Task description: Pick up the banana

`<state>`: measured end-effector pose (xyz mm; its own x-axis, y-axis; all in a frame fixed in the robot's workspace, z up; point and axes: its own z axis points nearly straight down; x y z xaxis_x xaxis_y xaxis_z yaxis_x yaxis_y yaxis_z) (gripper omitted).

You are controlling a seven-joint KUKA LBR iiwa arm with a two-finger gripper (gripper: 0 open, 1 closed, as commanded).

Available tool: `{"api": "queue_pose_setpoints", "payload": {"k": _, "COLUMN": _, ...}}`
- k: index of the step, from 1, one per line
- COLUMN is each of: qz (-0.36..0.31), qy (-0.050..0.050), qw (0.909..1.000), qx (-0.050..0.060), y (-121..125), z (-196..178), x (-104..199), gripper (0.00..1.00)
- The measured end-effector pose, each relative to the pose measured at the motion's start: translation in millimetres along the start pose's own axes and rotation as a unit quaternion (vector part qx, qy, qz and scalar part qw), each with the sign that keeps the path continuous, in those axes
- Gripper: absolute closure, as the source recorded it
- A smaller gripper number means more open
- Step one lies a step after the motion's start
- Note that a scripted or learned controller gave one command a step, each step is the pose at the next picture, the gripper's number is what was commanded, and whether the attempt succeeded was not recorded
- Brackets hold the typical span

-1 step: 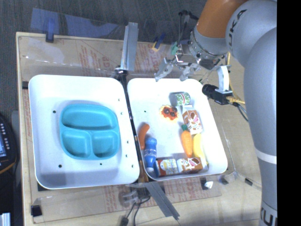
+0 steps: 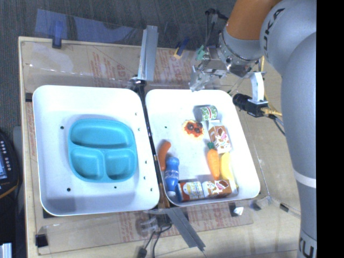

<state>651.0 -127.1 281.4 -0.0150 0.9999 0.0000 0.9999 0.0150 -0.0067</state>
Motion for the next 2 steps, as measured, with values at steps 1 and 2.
{"api": "queue_pose_setpoints", "payload": {"k": 1, "qz": -0.060, "qy": 0.000, "qw": 0.9982, "qx": -0.001, "y": 5.8, "z": 44.4, "x": -21.3, "gripper": 1.00}}
{"api": "queue_pose_setpoints", "payload": {"k": 2, "qz": -0.086, "qy": 0.001, "qw": 0.9963, "qx": -0.001, "y": 6.0, "z": 65.7, "x": -34.1, "gripper": 1.00}}
